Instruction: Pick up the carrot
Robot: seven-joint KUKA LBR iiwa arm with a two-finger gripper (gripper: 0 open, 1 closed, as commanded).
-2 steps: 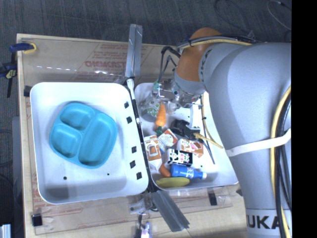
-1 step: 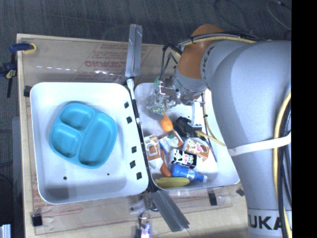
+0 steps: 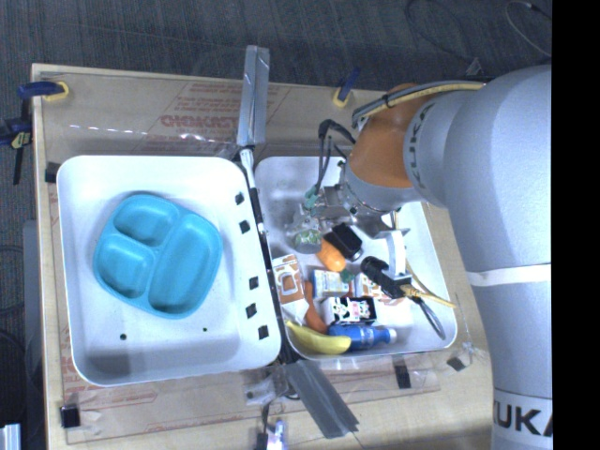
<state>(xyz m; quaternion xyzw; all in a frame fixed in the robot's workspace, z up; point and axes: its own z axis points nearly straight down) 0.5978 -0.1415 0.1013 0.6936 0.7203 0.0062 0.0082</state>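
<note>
Fixed overhead camera looks slantwise down on the bench (image 3: 141,101)

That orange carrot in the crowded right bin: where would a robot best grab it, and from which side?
Probably the exposed middle of the carrot, straight from above, gripping across its narrow width. It lies flat and slim, lower end by the banana, a small box close beside it, so a sideways approach looks blocked.

A divided plate (image 3: 155,256) sat in the middle of the left bin (image 3: 84,345). In the right bin (image 3: 281,181), a banana (image 3: 319,338) lay along the front wall with a bottle (image 3: 366,334) just to its right. What seemed to be the carrot (image 3: 310,309) lay just behind the banana. The arm (image 3: 487,176) reached over the bin's rear half.
</note>
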